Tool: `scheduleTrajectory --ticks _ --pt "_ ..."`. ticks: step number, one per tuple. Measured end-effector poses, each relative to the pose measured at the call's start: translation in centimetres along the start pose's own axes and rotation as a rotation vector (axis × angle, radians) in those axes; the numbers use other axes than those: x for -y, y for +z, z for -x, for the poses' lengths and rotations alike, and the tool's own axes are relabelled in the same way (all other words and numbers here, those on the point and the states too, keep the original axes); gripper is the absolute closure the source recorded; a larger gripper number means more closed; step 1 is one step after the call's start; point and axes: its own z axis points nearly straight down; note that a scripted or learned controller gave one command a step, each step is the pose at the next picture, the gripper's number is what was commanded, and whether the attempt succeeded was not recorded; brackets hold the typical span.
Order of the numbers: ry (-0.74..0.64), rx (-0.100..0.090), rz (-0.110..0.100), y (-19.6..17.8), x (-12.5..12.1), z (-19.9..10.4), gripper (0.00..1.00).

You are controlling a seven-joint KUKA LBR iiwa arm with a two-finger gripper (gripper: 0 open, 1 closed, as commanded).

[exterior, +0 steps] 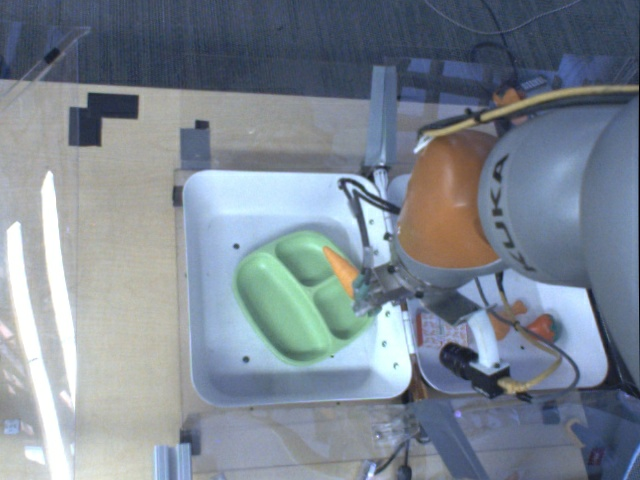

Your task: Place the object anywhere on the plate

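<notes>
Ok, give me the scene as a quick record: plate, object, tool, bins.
plate: green divided plate, lying in the left bin
object: orange carrot-like piece at the plate's right edge, over a compartment
tool: tool low at the plate's right rim, beside the orange piece; grip state unclear
right bin: right bin mostly under the arm; small orange-red item inside

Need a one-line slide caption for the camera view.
KUKA arm's gripper over the green divided plastic plate in the left white bin, an orange carrot-shaped object at its fingers.

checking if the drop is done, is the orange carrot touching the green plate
Touching. The camera view shows the orange carrot lying against the green plate at its right side, no gap between them, with the gripper right beside it.
</notes>
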Motion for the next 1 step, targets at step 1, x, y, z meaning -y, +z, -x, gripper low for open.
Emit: scheduleTrajectory --ticks 1 --pt "0.001 0.0 0.0 -0.02 0.0 0.06 0.0"
